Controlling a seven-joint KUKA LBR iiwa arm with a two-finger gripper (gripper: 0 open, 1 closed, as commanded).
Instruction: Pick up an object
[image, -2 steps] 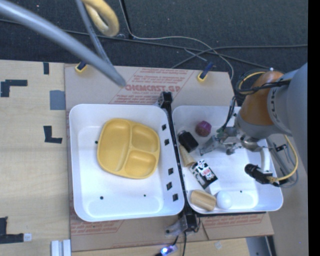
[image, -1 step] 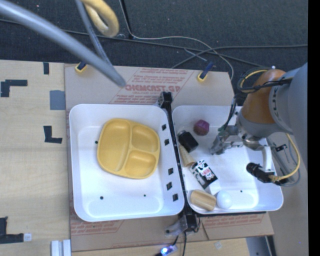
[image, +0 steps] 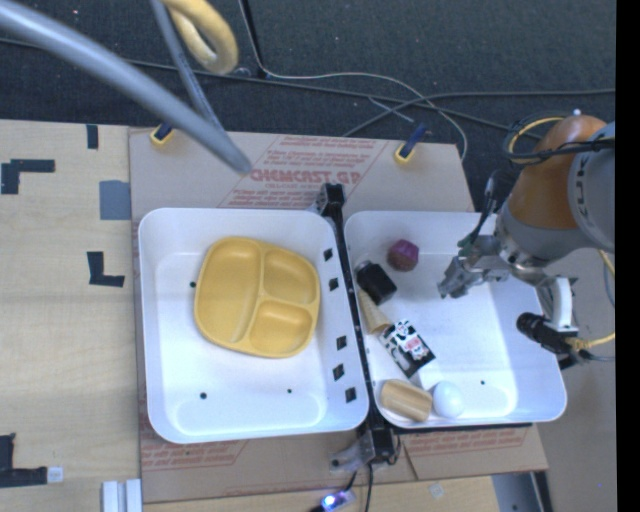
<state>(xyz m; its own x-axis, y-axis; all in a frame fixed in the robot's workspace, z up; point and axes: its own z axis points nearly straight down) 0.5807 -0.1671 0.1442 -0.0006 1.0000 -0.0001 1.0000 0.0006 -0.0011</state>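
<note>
My gripper (image: 452, 287) hangs over the right bin (image: 500, 330), near its upper right part, with nothing visible between its tips. To its left lie a small purple object (image: 403, 254) and a black block (image: 376, 282). Lower down, a black-and-white cow-patterned item (image: 409, 346) lies by the bin's left wall, with a tan wooden piece (image: 372, 314) above it. At the bin's front edge rest a wooden cylinder (image: 405, 400) and a white egg-shaped object (image: 447, 400).
The left bin (image: 170, 330) holds a yellow divided plate (image: 257, 296). A black divider with clips (image: 343, 300) runs between the bins. Cables trail across the dark surface behind the bench, and a grey pole (image: 120, 70) slants in from the upper left.
</note>
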